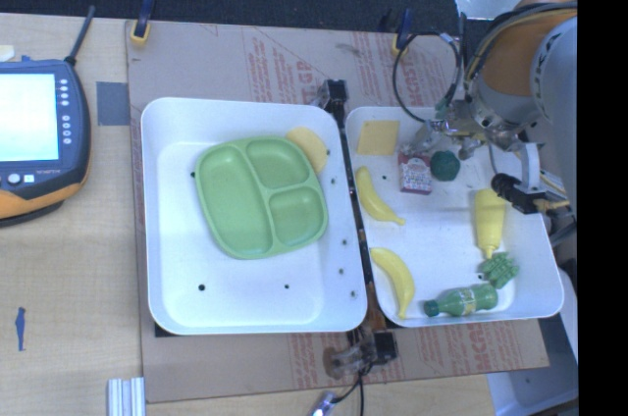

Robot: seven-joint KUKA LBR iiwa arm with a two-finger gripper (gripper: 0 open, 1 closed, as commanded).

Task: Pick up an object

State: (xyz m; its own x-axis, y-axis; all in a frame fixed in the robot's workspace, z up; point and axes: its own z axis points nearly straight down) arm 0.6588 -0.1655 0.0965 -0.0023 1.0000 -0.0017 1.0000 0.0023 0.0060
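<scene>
My gripper [453,131] hangs over the back part of the right bin [535,306], reaching in from the right. Just in front of it lies a dark green ball [444,166], close under the gripper's tip; whether they touch I cannot tell. A small red packet [415,175] lies left of the ball. A flat yellow square [379,137] sits at the bin's back left. Two bananas [376,197] [394,279] lie along the left side. A yellow squeeze bottle [490,220], a piece of broccoli [498,269] and a green bottle [461,301] lie toward the right and front.
The left bin [177,306] holds a light green divided plate [261,196] with a yellow piece [310,147] at its back right edge. A tablet-like pendant [39,134] rests on the bench at far left. Cables loop above the right bin's back rim.
</scene>
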